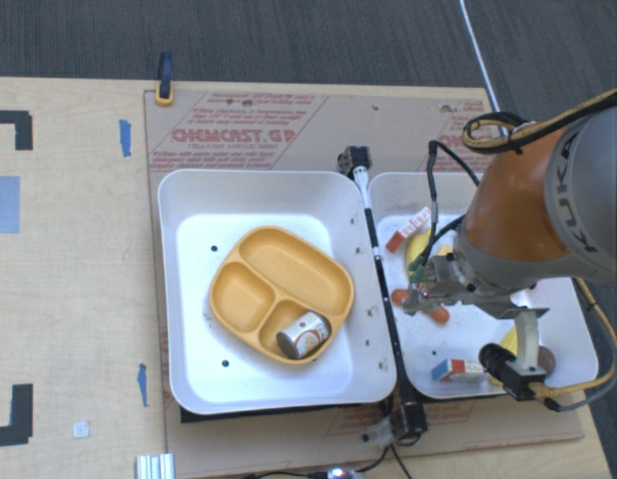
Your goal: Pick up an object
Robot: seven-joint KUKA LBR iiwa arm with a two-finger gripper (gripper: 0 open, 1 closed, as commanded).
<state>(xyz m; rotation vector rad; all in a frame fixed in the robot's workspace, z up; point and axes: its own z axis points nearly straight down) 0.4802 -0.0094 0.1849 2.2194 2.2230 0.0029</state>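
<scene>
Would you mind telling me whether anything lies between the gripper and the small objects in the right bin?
Nothing visible does. The gripper hangs low over the right bin, with an orange piece just beside it and a red one to its left. The arm's bulk hides part of the bin.

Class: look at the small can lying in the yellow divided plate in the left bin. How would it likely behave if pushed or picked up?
The can lies on its side in a compartment of the yellow plate, so a nudge would probably roll it, though the compartment walls should stop it. It looks rigid, likely metal, so it shouldn't deform. Its smooth curved side may slip between fingers.
</scene>
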